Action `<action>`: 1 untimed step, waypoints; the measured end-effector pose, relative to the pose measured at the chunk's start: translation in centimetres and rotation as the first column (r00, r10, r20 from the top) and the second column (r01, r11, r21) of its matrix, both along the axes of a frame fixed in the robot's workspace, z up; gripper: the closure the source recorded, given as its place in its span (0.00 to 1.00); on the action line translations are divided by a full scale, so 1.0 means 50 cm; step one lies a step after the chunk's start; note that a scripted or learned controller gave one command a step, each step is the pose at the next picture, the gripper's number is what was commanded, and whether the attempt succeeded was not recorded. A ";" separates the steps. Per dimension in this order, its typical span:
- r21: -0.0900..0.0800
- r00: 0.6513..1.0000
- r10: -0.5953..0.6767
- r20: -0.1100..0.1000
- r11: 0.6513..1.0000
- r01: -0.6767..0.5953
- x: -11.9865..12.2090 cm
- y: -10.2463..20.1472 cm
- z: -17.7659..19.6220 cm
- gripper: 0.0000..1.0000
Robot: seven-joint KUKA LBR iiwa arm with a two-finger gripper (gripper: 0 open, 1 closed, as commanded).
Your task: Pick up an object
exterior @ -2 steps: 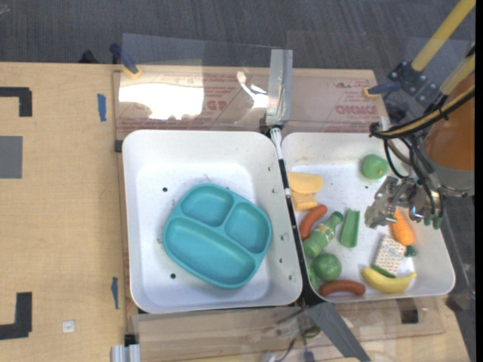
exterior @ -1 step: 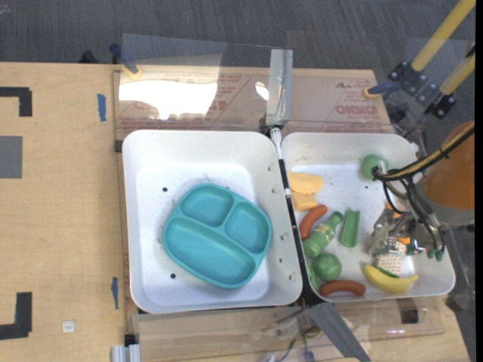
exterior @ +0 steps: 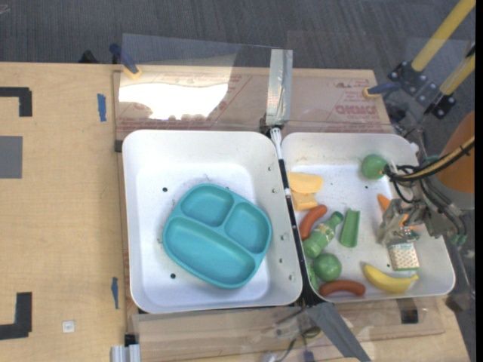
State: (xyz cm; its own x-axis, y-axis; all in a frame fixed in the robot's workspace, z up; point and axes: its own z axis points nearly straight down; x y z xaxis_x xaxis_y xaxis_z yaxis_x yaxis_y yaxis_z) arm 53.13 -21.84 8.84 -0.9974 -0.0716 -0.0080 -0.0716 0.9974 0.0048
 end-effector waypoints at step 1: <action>-0.005 0.990 -0.143 0.006 0.990 0.143 0.113 0.023 0.001 1.00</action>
